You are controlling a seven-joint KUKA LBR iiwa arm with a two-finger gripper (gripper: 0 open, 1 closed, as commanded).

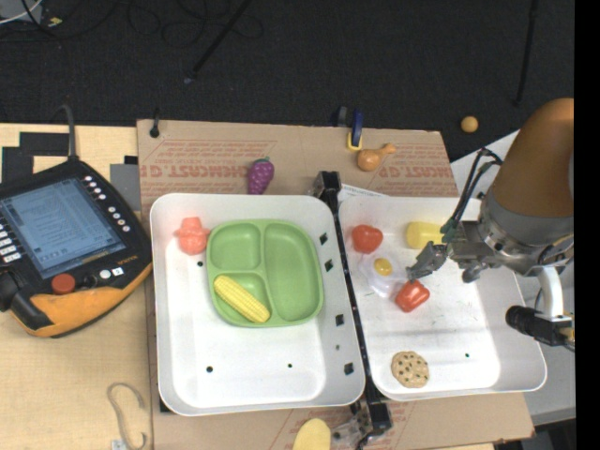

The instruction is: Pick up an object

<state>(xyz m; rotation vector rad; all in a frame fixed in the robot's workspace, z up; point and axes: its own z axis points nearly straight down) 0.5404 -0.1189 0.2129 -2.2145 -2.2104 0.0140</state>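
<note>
Dark black carpeted floor (281, 45) beyond the bench, loose black cables (220, 26) trailing across it. Pale wooden benchtop (66, 373) at left. Flat brown printed cardboard sheet (300, 157) lies under the bins.

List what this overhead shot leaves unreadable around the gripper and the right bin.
- Gripper: too small and dark in the camera view to read its state.
- Red pepper: contact with the gripper unclear.
- Right bin: far side covered by the arm.
- Small yellow piece: too small to identify.
</note>
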